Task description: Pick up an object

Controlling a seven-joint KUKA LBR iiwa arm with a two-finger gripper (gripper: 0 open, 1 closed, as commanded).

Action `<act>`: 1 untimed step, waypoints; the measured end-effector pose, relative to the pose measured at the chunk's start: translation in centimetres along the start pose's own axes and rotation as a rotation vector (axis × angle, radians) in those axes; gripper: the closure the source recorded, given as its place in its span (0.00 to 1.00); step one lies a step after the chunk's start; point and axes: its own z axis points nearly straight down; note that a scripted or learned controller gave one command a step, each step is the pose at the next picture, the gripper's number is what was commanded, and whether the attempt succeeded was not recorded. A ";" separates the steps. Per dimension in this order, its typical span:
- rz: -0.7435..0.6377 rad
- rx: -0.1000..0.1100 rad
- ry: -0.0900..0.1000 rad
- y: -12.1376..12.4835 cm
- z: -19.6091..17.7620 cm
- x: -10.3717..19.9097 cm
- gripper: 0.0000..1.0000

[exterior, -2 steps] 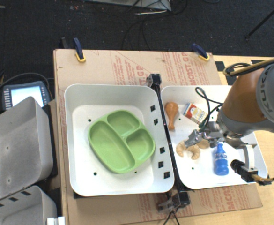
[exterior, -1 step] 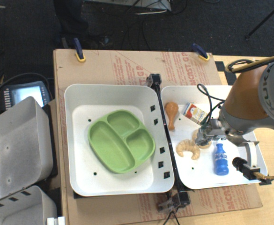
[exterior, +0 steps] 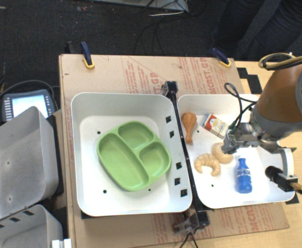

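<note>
— Two bins [exterior: 78,154] on my bench, side by side. Want the near end first?

— Go ahead.

— Nearest me in the right bin [exterior: 274,198] I see a blue bottle [exterior: 243,175], lying with its cap pointing away. Just left of it sits a croissant [exterior: 208,164]. Touching that on its far right is a tan round piece [exterior: 224,154].

— And the gripper?

— My gripper [exterior: 227,146] is right over that tan piece, low in the bin. I cannot tell from up here how the fingers stand, or whether they hold anything.

— Further back?

— A small red and white carton [exterior: 214,124], tilted, and a drumstick [exterior: 189,124] beside the divider.

— The left bin?

— I see a green divided plate [exterior: 133,155] with three compartments, lying flat in the middle.
</note>
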 end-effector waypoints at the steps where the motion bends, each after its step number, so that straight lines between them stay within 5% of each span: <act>1: -0.001 -0.002 -0.001 0.1 -5.3 0.0 1.00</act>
